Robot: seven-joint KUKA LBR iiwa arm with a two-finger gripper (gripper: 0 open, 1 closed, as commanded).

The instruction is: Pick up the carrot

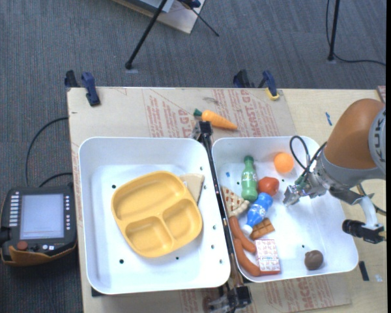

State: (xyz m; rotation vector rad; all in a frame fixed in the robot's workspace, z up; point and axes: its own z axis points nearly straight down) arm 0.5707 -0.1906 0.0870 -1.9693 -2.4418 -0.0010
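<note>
We are viewing the counter from above, with the carrot lying outside both bins on the bare board, just behind the gap between them, its green top pointing left and its orange tip pointing right. The gripper is hanging low inside the right bin, near the orange ball and the tomato, well apart from the carrot; we cannot tell whether its fingers are open or closed. We are judging the carrot to be a light, stiff plastic toy, smooth and tapered, so it is likely to slip or roll. We are recommending a hold across its thicker middle, fingers set crosswise to its length.
</note>
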